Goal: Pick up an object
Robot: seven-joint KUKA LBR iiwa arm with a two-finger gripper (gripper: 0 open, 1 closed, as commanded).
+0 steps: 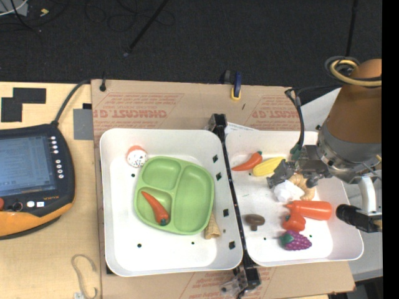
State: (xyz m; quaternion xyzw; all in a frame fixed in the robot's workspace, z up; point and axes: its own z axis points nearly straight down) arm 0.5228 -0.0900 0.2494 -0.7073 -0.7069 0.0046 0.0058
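Several toy foods surround the gripper [288, 174] in the right bin [349, 249]: corn [268, 166] beside it, a white lump [288, 192] just below, an orange carrot [310, 209] and purple grapes [296, 242] nearer the front. Whether it is wide, narrow or holding anything, I cannot tell.

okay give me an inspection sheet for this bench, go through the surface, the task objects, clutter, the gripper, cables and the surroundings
Surface: cardboard sheet under two white bins, left bin and right bin, side by side.
Job's things: right bin holds an orange carrot, yellow corn, a white lump, a red-orange pepper, purple grapes and a small brown piece.
Clutter: left bin holds a green divided plate with a red chili in one compartment, a white-and-red ball, and a tan piece by the plate's edge.
Gripper: gripper low over the right bin near the corn; nothing seen between the jaws.
Cables: black cable by the arm.
Surroundings: teach pendant on the left.
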